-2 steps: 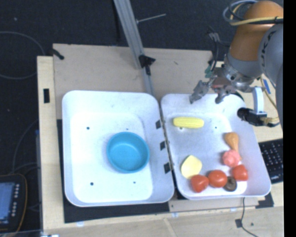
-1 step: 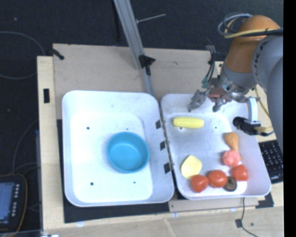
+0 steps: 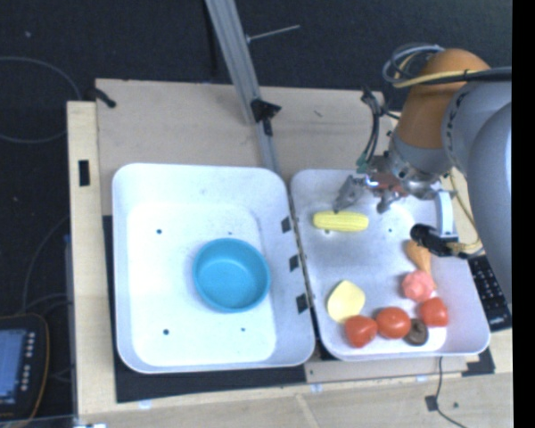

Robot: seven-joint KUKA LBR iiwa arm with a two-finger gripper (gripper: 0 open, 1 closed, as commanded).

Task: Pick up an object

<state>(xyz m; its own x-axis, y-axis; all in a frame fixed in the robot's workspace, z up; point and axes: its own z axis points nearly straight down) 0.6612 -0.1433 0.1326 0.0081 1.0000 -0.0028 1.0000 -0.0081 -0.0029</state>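
Your gripper [image 3: 364, 196] hangs over the far edge of the right bin [image 3: 374, 243], fingers spread open and holding nothing, just above the corn [image 3: 341, 223]. The corn lies flat near that far edge, long axis across the bin, apart from the lemon [image 3: 345, 299] and the tomatoes [image 3: 392, 322] along the near edge. It's probably a light, stiff plastic toy with a bumpy skin, so slip should be minor, though its round body may roll. You'd best close across the middle of its short width, fingers square to its length
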